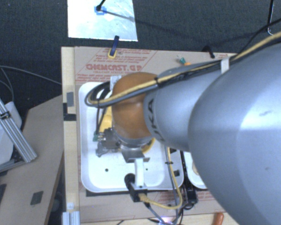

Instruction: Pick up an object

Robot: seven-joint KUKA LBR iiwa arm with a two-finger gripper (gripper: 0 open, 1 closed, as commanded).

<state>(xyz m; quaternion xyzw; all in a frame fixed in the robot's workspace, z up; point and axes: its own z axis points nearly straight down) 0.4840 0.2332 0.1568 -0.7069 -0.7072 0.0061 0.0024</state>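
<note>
Reaching down into the left white bin (pixel 86 172) | gripper (pixel 103 144) low over the bin floor, grip state cannot tell | yellow object (pixel 104 121) touching the gripper's upper side, mostly hidden beneath the orange band (pixel 129 107).

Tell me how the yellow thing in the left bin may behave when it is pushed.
The yellow thing shows as a thin strip and a curved edge under the arm, so it may be flat and light. On the smooth floor of the left bin it would probably slide rather than roll. Most is hidden, so stiffness is uncertain.
</note>
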